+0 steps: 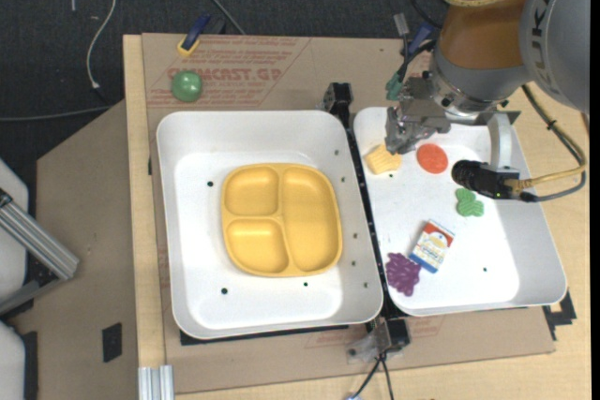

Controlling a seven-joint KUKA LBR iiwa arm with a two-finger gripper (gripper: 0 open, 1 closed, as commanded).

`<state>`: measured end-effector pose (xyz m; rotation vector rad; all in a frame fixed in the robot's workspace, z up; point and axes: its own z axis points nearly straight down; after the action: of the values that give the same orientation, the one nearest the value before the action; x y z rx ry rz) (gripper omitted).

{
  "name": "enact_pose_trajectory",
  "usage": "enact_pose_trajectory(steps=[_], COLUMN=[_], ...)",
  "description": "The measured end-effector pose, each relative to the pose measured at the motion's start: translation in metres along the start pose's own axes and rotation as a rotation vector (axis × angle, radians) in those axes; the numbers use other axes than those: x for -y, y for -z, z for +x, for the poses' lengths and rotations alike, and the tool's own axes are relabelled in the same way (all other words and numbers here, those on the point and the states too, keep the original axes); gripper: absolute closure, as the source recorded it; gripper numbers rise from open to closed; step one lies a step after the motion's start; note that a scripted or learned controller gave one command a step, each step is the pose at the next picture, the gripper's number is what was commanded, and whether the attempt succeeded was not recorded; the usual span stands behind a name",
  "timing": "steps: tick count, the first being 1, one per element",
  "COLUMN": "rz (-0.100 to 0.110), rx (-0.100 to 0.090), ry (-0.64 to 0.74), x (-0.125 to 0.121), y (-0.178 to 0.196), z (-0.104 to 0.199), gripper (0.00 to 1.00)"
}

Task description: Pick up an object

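Note:
The right bin (pixel 525 281) holds several small objects: a pale yellow cheese-like wedge (pixel 382 162), a flat red-orange disc (pixel 432 158), a green leafy piece (pixel 469 203), a small white, blue and orange box (pixel 431 246) and a purple grape bunch (pixel 402 271). My gripper (pixel 401 141) hangs low over the bin's far left part, just above and right of the yellow wedge and left of the red disc. Its tips are dark and crowded by the wrist body.
The left bin (pixel 187 155) holds a yellow compartment plate (pixel 280 219). A green ball (pixel 187 86) and a blue-yellow clip (pixel 195 35) lie on the cardboard behind it. A black clamp (pixel 337 97) sits between the bins' far corners. Cables trail at the right.

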<state>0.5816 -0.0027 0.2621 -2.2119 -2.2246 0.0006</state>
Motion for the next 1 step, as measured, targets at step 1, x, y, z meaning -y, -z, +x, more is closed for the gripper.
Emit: enact_pose_trajectory(steps=[1], rz=[0.003], rx=[0.0], ry=[0.0], x=[0.0207], y=[-0.0267], z=[0.0485], gripper=[1.0])
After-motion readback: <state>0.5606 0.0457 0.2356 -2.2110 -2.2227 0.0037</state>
